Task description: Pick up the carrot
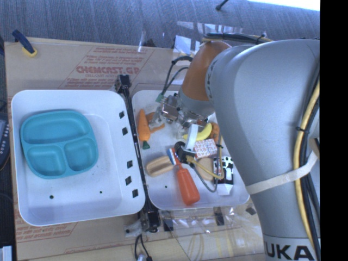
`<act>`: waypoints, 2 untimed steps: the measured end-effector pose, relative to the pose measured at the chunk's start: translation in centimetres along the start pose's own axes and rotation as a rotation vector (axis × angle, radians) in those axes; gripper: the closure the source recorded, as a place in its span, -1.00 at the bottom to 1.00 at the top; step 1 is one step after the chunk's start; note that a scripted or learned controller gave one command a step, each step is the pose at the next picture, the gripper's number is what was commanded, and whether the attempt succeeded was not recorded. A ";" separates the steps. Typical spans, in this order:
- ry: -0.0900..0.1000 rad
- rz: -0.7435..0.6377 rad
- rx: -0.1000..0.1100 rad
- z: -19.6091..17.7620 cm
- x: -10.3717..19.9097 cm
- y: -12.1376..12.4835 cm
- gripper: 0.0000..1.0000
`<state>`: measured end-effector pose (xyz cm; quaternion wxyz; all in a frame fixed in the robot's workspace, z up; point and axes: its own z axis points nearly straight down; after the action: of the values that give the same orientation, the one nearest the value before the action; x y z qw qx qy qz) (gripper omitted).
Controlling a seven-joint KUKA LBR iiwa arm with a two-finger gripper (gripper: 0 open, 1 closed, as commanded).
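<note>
The carrot (142, 125) is orange with a green stub at its near end. It lies along the left wall of the right bin (163, 197), pointing away from the camera. My gripper (164, 113) hangs low at the end of the grey arm with the orange band, just to the right of the carrot's far half. It sits very close to the carrot, and I cannot make out whether they touch. A small orange piece (157, 127) shows just under the gripper.
The right bin also holds a tan bun (157, 166), an orange-handled tool (187, 185), a banana (199, 132), a printed card (204, 147) and a black-and-white item (226, 170). A blue divided plate (57, 143) lies in the left bin (70, 208). The arm's bulk covers the bin's right side.
</note>
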<state>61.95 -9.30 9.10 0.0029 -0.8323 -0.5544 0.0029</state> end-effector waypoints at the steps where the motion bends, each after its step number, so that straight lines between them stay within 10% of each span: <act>1: 0.002 0.166 -0.005 -0.1 0.8 2.1 -1.00; 2: 0.002 0.661 0.002 0.2 -3.5 -9.0 -1.00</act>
<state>52.33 -9.09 9.01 0.0030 -0.9671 -0.2545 0.0034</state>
